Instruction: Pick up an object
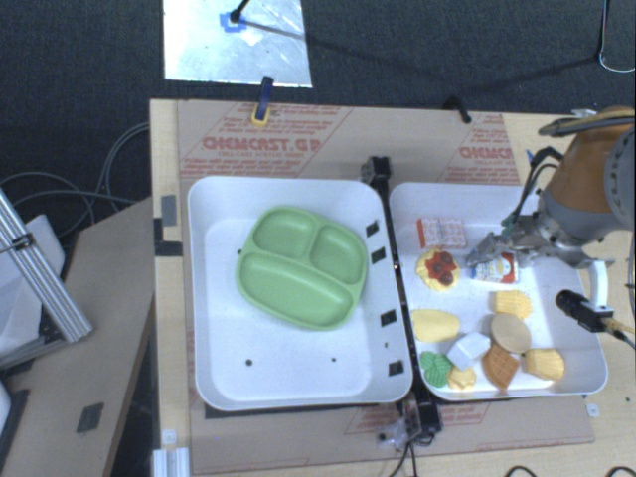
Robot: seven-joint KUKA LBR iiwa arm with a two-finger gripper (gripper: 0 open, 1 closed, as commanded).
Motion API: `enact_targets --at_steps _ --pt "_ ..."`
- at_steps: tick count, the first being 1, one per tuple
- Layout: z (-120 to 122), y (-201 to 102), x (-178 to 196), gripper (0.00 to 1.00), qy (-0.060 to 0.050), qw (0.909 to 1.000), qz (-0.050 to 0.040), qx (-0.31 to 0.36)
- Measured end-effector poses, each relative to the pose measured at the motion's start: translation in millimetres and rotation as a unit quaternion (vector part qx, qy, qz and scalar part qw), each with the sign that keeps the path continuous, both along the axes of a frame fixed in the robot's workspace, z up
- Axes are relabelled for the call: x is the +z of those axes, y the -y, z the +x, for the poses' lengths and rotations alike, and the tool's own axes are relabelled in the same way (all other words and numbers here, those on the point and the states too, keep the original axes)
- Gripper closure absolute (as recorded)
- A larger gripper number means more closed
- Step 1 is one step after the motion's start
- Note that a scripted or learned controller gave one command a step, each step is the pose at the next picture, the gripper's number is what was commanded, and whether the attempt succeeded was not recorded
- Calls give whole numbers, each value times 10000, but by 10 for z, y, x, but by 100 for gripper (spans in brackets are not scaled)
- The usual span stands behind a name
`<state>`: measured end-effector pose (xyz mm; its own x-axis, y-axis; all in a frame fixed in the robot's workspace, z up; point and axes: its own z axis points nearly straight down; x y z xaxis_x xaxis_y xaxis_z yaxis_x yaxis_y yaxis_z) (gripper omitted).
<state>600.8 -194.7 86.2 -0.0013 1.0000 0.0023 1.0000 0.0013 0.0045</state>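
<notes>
Object: small red-and-white packet [500,267] in the right bin [596,366], directly under the gripper [487,257].
Gripper: low over that packet; can't tell its state.
Left bin [214,366]: green divided plate [301,265], well apart.

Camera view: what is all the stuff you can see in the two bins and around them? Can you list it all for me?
Bins: 2, white, side by side on the bench; left bin, right bin.
Divided plate: 1, green, lying in the left bin.
Toy food pieces: about ten, mostly yellow and tan, plus a red and yellow one, a white block and a green one; all in the right bin.
Flat packet: 1, red and white, near the right bin's back wall.
Shiny sheet: 1, silver, on the dark floor behind the bench.
Clip: 1, yellow and blue, at the bench's back edge.
Arm: 1, grey with orange band, reaching in from the right.
End effector: 1, low over the right bin, beside the red and yellow piece.
</notes>
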Motion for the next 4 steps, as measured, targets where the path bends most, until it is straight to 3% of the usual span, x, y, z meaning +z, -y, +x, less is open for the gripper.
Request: enact_targets --at_steps 1,3,4 --pt "3 7 109 100 14 10000 -18 8" --pt "-144 -21 1187 100 9 10000 -21 11" --pt "-132 -20 1397 100 -4 10000 -16 15"
